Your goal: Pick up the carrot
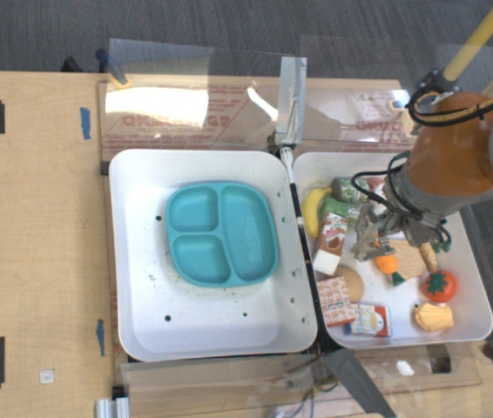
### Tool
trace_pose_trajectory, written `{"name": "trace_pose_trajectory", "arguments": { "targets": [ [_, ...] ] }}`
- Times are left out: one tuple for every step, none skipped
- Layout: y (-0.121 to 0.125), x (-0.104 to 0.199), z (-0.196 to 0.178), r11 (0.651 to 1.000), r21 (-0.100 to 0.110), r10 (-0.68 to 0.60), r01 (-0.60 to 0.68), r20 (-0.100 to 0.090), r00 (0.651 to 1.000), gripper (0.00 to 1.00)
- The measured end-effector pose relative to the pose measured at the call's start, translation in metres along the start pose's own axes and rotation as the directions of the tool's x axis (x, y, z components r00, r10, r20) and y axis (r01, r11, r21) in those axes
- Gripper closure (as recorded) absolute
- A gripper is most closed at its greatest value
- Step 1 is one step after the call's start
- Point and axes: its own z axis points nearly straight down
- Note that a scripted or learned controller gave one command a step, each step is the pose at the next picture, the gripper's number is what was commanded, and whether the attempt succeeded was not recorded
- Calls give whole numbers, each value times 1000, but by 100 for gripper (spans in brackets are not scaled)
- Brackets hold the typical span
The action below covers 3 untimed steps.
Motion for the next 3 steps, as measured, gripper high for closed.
{"name": "trace_pose_trajectory", "arguments": {
  "targets": [
    [10,71,10,963,-4,-270,270,-6,963,100],
    [30,57,-114,955,-7,-297,297,-9,955,100],
    [79,41,-124,818,-15,-575,575,-7,818,100]
  ]
}}
